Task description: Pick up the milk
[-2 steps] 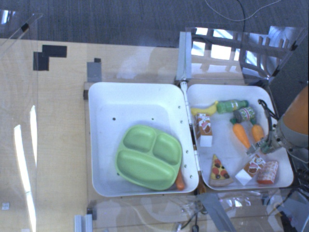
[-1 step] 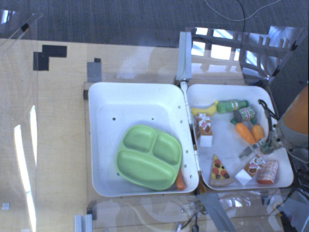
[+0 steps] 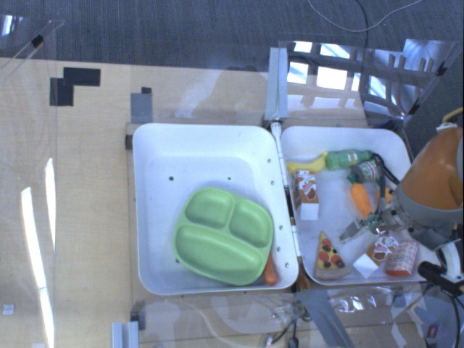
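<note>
In the camera view, two shallow white bins are seen side by side on the surface, the left bin taken up by a green divided plate with a small carrot wedged between the plate and the bin's right wall. The right bin is crowded: the milk carton lies near its left wall, just below a banana, with a green bottle and a second bottle behind, an orange carrot toward the middle, a pizza slice at the front edge, a second carton and a red can at the front right. The arm is reached in from the right, and the pincer is hung low between the orange carrot and the second carton, well apart from the milk; whether it is open or closed cannot be told, and nothing is seen held in it. The milk seems to be placed so that its right side is left free, while the bin wall is close on its left, so an approach from above or from the right would be judged roomiest. A bare patch of bin floor is left between the milk and the orange carrot, which should allow the pincer to be moved across without the pizza slice being disturbed.
</note>
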You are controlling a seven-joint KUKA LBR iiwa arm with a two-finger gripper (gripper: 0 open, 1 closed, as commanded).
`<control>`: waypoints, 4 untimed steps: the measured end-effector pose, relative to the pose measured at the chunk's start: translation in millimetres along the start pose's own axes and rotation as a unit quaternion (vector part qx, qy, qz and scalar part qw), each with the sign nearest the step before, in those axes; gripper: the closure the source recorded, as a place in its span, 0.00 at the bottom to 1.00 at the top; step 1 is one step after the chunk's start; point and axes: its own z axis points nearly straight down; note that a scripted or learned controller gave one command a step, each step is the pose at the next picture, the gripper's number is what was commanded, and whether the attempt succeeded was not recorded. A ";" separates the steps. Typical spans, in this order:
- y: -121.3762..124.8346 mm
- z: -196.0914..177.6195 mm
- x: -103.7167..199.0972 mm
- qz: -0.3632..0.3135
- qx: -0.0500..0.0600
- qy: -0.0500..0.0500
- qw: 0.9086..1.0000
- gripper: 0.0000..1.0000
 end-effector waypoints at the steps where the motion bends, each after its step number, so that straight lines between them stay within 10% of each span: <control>1: 3.9 -12.3 0.5 -0.002 -0.004 0.000 1.000 1.00; 2: 3.8 -12.2 0.5 -0.002 -0.004 0.000 1.000 0.00; 3: -7.9 -0.2 -30.3 -0.083 0.000 0.001 0.997 0.00; 4: 5.9 -34.3 10.8 -0.103 0.002 0.002 0.995 0.00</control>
